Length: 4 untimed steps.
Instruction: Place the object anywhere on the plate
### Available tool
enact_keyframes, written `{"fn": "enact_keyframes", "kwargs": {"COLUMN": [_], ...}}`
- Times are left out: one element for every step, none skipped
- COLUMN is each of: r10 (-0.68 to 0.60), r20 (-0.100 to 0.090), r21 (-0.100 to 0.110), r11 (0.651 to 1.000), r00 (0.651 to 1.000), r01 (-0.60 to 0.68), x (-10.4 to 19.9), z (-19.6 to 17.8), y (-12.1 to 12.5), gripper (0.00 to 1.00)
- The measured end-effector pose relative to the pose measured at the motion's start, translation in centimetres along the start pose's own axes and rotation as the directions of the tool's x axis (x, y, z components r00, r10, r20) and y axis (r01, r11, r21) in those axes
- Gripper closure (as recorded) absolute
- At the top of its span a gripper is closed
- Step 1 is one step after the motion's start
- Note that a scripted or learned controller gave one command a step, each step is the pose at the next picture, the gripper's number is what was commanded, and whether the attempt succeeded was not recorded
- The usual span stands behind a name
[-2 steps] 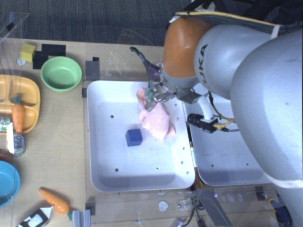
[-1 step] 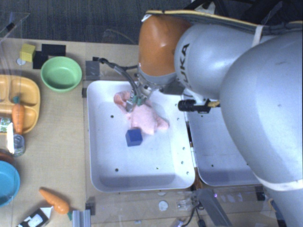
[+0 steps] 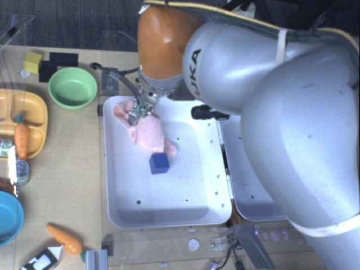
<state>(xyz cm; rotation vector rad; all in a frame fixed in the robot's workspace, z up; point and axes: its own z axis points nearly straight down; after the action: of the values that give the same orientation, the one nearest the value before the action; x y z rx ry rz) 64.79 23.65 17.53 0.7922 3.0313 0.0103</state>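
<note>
The tan bench [image 3: 67,173] carries two shallow white bins side by side, with dark carpet beyond its far edge. In the left bin [image 3: 169,207] lies a pink cloth [image 3: 149,134], crumpled toward the far left corner, and a small blue block [image 3: 160,163] sits just beside it, touching the cloth's near edge. The claw [image 3: 136,112] is down at the far end of the cloth, right on the pink fabric, but from here I cannot tell whether its fingers are apart or together, or whether they have hold of anything. Above it rises the arm's orange band [image 3: 163,38], and the big grey arm [image 3: 281,122] covers most of the right bin [image 3: 247,207].

Out on the bench to the left, a green bowl [image 3: 73,87] stands near the bin's far corner. A yellow divided plate [image 3: 31,111] sits further left with a carrot [image 3: 21,139] resting on it. A blue bowl [image 3: 8,218] is at the near left edge, and another carrot [image 3: 66,239] lies near the front. A yellow block [image 3: 32,62] sits at the far left corner
</note>
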Motion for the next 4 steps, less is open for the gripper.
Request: {"fn": "enact_keyframes", "kwargs": {"r10": [-0.119, 0.086, 0.189, 0.269], "r20": [0.001, 0.0, 0.01, 0.007], "r21": [-0.003, 0.0, -0.012, -0.012], "r11": [0.993, 0.996, 0.982, 0.963], "r00": [0.993, 0.996, 0.982, 0.963], "r01": [0.119, -0.086, -0.189, -0.269], "x": [6.2, 4.8, 0.5, -3.4], "z": [7.6, 1.3, 6.0, 7.9], "y": [-3.5, -9.0, -10.0, -9.5], "gripper": [1.0, 1.0, 1.0, 1.0]}}
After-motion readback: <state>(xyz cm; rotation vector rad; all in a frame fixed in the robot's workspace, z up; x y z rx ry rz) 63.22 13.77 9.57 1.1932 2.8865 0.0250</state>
